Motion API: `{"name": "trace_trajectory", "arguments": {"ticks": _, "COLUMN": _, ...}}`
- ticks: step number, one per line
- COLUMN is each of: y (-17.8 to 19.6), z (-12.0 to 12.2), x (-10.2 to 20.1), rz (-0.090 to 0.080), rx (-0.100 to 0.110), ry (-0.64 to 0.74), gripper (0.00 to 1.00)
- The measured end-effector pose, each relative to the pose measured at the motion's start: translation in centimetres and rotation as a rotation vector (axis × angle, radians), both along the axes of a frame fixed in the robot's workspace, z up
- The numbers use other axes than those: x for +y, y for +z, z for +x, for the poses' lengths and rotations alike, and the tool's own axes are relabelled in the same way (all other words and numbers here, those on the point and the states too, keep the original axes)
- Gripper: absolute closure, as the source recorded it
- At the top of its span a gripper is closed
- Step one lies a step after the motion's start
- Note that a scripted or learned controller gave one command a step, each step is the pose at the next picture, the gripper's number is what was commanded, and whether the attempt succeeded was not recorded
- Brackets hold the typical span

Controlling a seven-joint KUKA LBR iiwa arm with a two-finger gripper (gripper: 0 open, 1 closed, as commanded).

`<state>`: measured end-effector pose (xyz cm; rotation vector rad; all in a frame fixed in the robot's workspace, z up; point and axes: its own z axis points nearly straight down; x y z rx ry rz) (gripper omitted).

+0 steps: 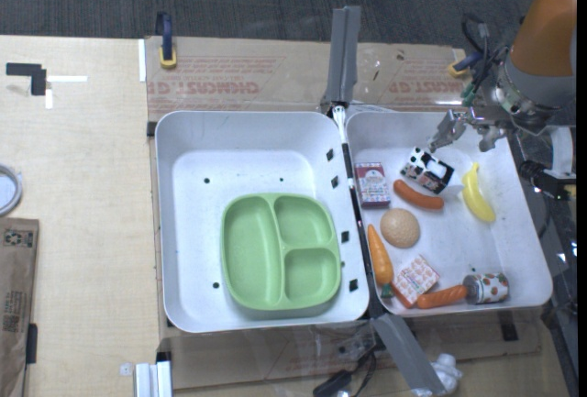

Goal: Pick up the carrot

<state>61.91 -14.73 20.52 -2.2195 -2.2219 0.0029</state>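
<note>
An orange carrot lies along the left wall of the right bin, its tip pointing to the front. A second carrot-like orange piece lies near the front wall, between a cracker box and a small can. My gripper hangs over the bin's back right part, well away from both and above the black-and-white toy. Its fingers stand open with nothing between them.
The right bin also holds a red box, a sausage, a bread roll and a banana. A green divided plate sits in the left bin. A grey divider post rises between the bins.
</note>
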Motion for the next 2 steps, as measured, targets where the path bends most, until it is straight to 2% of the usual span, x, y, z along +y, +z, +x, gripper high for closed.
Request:
{"name": "trace_trajectory", "arguments": {"ticks": 1, "y": -0.1, "z": 1.8, "x": 2.4, "rz": -0.001, "rx": -0.002, "ry": 0.039, "gripper": 0.00}}
{"name": "trace_trajectory", "arguments": {"ticks": 2, "y": 0.3, "z": 3.5, "x": 8.0, "rz": -0.001, "rx": -0.002, "ry": 0.023, "gripper": 0.00}}
